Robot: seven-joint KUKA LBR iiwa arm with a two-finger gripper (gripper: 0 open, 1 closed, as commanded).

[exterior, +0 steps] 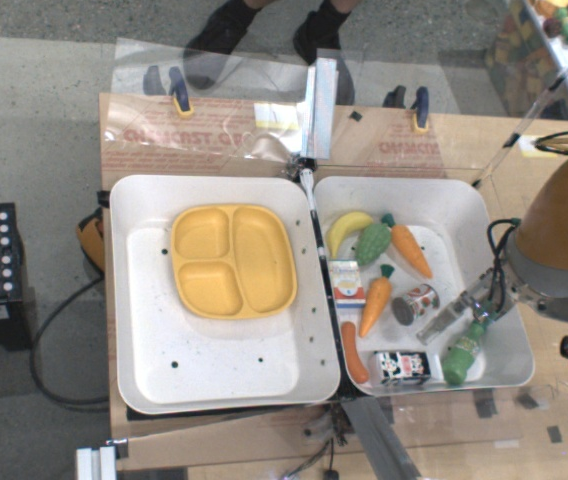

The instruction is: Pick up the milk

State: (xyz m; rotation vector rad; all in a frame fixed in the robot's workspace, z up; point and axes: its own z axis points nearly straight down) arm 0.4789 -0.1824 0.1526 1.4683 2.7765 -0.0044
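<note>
While the hand [442,324] is hovering, grip unreadable, the milk [403,368] is lying just beneath, awaiting pickup.

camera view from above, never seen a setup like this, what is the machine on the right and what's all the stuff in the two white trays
This is one picture, taken by a fixed camera above a bench and looking down at a slant. The grey and orange shape at the right edge is a robot arm, reaching in with its gripper low over the right bin. I cannot tell whether it holds anything.

The left bin holds a yellow divided plate.

The right bin holds toy food: a banana, a green vegetable, two carrots, a small can, a green bottle, a sausage, a small carton with orange print and a black-and-white milk carton lying at the near edge. The milk is what the arm should pick up.
</note>
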